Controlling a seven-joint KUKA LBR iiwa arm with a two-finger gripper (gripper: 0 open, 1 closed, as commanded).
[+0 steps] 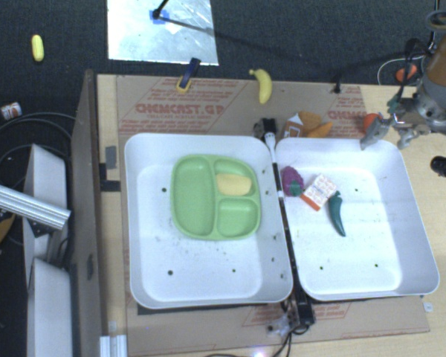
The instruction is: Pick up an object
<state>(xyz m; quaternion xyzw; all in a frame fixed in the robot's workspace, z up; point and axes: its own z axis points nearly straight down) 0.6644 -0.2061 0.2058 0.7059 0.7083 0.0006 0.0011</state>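
The right bin (386, 274) holds a purple lump (291, 177), a small red-and-white packet (319, 191) and a dark green pepper (336, 214), all close together near its left wall. In the left bin (152, 274) lies a green divided plate (214, 198) with a yellow piece (234, 184) in its upper right compartment. My gripper (387, 134) hangs over the far right corner of the right bin, well away from the objects. Its fingers stand apart, open, with nothing between them.
Behind the bins on the cardboard lie a banana (263, 85), an orange piece (314, 126) and a blue-and-yellow clip (187, 75). A small orange item (371, 120) sits beside the gripper's left finger. A black divider (279, 199) runs between the bins.
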